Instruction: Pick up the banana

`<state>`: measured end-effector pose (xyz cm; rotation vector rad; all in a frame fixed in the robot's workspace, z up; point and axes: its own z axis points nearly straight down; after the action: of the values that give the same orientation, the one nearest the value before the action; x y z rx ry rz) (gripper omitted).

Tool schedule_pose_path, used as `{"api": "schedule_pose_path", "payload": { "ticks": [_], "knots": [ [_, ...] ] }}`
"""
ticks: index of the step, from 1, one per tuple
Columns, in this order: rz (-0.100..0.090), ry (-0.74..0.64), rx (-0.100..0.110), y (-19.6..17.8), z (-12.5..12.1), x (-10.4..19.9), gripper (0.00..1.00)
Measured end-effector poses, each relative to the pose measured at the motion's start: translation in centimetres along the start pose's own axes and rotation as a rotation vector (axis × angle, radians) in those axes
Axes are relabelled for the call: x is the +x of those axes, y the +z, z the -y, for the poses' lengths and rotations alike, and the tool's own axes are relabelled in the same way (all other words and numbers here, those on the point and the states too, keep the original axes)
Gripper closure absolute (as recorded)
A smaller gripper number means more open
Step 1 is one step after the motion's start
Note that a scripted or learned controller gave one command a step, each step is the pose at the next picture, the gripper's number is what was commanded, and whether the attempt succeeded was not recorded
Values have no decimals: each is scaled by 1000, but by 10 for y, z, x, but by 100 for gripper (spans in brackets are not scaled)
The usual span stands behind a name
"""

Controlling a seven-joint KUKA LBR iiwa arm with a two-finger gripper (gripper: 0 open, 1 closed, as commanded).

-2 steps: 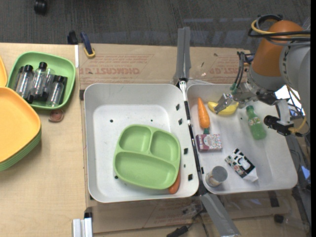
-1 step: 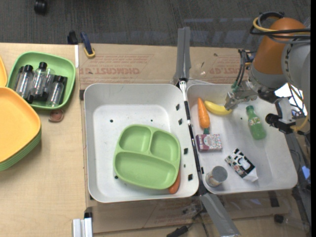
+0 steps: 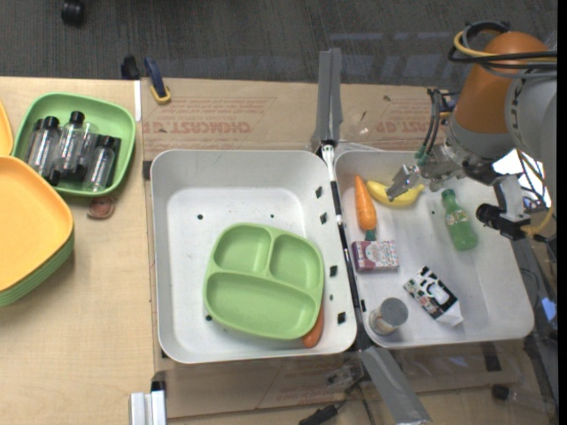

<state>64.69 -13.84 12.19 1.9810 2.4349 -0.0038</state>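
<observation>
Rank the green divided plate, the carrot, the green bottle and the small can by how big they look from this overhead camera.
1. green divided plate, by far the largest
2. carrot and green bottle: too alike to separate
3. small can, the smallest

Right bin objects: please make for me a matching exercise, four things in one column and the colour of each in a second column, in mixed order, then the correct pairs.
Things in the right bin:
1. banana
2. carrot
3. bottle
4. small box

Colours:
A. orange
B. purple-pink
C. yellow
D. green

Pairs: 1-C, 2-A, 3-D, 4-B.

The gripper is right over the banana at the far end of the bin; the carrot lies just left of it.
</observation>
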Motion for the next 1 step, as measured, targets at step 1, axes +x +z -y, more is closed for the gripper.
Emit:
{"api": "schedule_pose_path", "payload": {
  "ticks": [1],
  "knots": [
    [-1,-76,-2,11,10,-37,0]
  ]
}}
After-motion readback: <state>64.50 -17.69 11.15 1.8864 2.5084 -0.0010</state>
